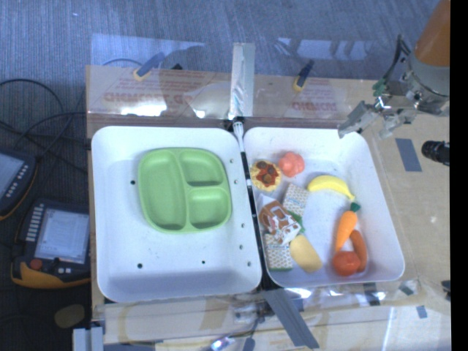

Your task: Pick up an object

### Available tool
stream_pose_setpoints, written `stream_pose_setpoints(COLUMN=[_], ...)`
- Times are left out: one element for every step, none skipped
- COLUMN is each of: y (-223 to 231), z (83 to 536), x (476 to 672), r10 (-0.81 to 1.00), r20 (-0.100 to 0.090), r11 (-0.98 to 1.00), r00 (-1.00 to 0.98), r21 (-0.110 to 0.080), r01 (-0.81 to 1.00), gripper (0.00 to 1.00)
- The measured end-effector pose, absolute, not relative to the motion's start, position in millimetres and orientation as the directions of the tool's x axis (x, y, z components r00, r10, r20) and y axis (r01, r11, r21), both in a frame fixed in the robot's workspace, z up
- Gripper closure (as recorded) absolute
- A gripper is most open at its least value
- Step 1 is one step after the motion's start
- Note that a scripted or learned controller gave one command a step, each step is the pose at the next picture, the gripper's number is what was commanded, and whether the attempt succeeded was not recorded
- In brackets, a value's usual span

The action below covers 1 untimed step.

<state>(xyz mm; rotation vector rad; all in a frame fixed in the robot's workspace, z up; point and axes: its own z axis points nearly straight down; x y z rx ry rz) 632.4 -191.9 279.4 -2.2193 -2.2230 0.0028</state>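
Note:
The right bin (380, 196) holds several toy foods: a pink-red fruit (291, 163), a small fruit tart (265, 174), a yellow banana (330, 186), an orange carrot (345, 227), a red sausage-like piece (350, 256), a pale yellow lump (306, 254), a frosted cake piece (280, 221) and two cracker squares (295, 196). My gripper (374, 121) hangs above the bin's far right corner, off to the upper right of the banana. Its fingers stand open with nothing between them.
The left bin (117, 254) carries a green divided plate (185, 189). A thin divider (248, 196) runs between the two bins. Cables and a pendant lie on the floor at the left. The arm's orange band (436, 31) is at the top right.

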Motion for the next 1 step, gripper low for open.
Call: stream_pose_setpoints(y=[-167.2], z=[244.4], x=[625.0], r10=[0.999], r20=[-0.003], r11=[0.044], r00=[-0.044], r21=[-0.002], r01=[0.999], gripper=[0.0])
